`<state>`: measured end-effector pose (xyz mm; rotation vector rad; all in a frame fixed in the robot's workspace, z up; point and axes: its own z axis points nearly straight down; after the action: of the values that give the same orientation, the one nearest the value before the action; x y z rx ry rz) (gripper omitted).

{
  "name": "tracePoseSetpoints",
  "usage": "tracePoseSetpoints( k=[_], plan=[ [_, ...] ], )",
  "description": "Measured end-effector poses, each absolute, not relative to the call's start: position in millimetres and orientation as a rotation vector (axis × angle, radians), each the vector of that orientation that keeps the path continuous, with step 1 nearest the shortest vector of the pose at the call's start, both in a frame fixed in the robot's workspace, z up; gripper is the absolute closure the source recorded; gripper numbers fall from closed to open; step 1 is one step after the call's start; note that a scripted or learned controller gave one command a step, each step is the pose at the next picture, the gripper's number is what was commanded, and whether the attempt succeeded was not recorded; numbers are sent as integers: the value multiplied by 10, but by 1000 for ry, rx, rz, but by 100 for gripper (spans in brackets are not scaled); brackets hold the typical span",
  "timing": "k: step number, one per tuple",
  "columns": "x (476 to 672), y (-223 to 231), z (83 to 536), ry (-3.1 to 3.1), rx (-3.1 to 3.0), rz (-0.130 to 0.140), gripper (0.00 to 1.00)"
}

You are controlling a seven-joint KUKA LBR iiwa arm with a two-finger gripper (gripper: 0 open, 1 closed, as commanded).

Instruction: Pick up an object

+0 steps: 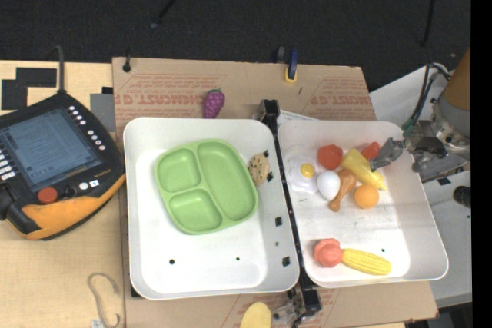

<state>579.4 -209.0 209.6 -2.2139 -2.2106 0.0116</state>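
Your grey two-finger gripper, apparently parted and holding nothing, hovers beside the yellow plastic banana; next, descend and close.

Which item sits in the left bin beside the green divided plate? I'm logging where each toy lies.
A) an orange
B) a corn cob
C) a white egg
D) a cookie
D: the cookie lies against the right edge of the green divided plate in the left bin, while the corn cob, white egg and orange all lie in the right bin.
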Motion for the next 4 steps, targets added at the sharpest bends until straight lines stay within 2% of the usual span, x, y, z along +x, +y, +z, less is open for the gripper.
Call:
tracePoseSetpoints(
  k=[1, 2, 3, 4],
  plan=[
    [5822, -2094, 2172, -2221, -2221, 0, 0],
    [5918, -2079, 1676, -2223, -2213, 4, 0],
    [5994, -1992, 1099, -2226, -2214, -8, 0],
    [5994, -1977, 864, -2224, -2214, 2, 0]
  ],
)
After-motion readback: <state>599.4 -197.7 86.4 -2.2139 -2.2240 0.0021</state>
